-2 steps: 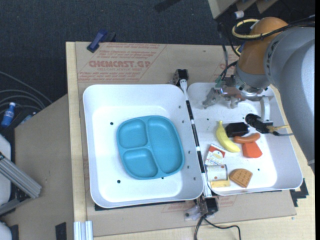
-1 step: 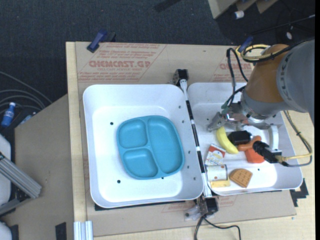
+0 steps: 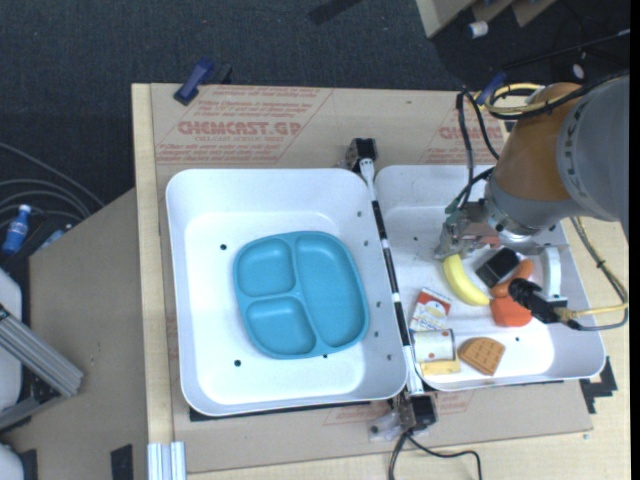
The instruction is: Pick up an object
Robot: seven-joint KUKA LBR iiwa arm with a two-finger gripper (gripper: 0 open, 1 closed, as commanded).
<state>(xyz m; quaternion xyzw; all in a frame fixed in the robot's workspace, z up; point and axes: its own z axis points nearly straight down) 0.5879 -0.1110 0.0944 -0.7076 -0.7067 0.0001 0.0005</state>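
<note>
Camera view: your gripper (image 3: 462, 236) low in right bin (image 3: 578, 356), just above banana (image 3: 463, 280); finger state unreadable. Nothing visibly lifted; grasp pending.

A robotics lab: the gripper (image 3: 462, 240) works over two white bins (image 3: 200, 208) clamped on a paper-masked surface (image 3: 280, 123), with loose cables (image 3: 40, 183) and aluminium framing (image 3: 40, 353) on dark carpet (image 3: 150, 18) far to the gripper's left.
</note>
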